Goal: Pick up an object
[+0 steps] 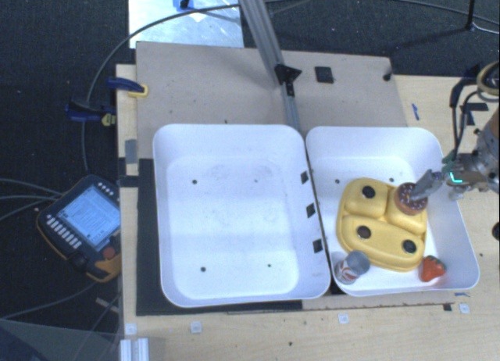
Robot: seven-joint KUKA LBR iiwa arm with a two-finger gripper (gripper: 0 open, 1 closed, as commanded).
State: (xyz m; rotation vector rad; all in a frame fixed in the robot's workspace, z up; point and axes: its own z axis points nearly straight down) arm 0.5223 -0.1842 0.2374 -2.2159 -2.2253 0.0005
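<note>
Fingers first: whether they are spread or closed cannot be told from this slant. The gripper [419, 189] shows as one grey stub angling down from the right, its tip touching or just over a small brown round object [407, 198].

That brown piece sits in the right bin [367, 139], perched on the upper right part of a large yellow moulded object [381, 226]. The yellow object has rounded lobes and dark dots on top. Near the front wall of the same bin stand a small grey-topped object [353, 265], just beside the yellow object's lower left corner, and a red-orange object [431, 269] off its lower right corner. The left bin [226, 139] lies alongside on the worktop [219, 86].

Judging by its look, the brown piece is small, light and probably rigid — easy to lift, but just as easy to knock off its perch. Its round outline suggests a pinch across the middle, straight from above. A glancing touch would likely roll it down the yellow curve.

The yellow object appears smooth, broad and domed — likely too wide to span, and slippery on its rounded lobes. The grey-topped and red-orange pieces look light too, though both stand close to the front wall, which leaves little room beside them.
</note>
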